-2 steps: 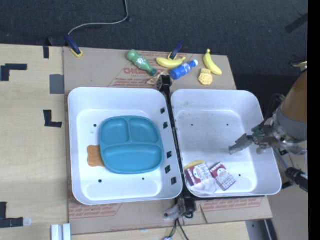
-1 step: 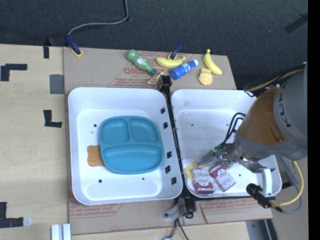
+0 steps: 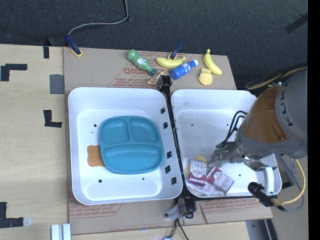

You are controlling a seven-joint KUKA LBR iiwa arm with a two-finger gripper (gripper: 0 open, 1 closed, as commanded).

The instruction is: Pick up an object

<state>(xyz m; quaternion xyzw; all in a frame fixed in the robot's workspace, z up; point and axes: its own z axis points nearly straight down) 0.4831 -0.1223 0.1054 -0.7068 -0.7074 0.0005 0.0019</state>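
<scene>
Looking down on the bench, I see my arm (image 3: 272, 121) reaching in from the right over the right bin (image 3: 210, 101), its orange band above the wrist. The gripper (image 3: 218, 156) hangs low near the front of that bin, just above a small pile of packets. I cannot tell how far the fingers are spread or whether anything sits between them; the wrist hides them from here.

The pile lies at the bin's front edge: a red-and-white packet (image 3: 197, 173) on the left, a second red packet (image 3: 220, 180) just beside it to the right, and a bit of yellow (image 3: 199, 159) peeking out behind them. The gripper is closest to the second packet, but I cannot say whether it touches it.

In the left bin (image 3: 80, 109) a blue divided plate (image 3: 131, 145) rests near the middle, with an orange piece (image 3: 93, 156) tucked against its left edge.

Behind the bins, on the cardboard (image 3: 95, 69), lie a green bottle (image 3: 140, 62), a banana (image 3: 170, 62), a blue bottle (image 3: 183, 69), a corn cob (image 3: 204, 76) and a second banana (image 3: 212, 64), all well apart from the gripper.
</scene>
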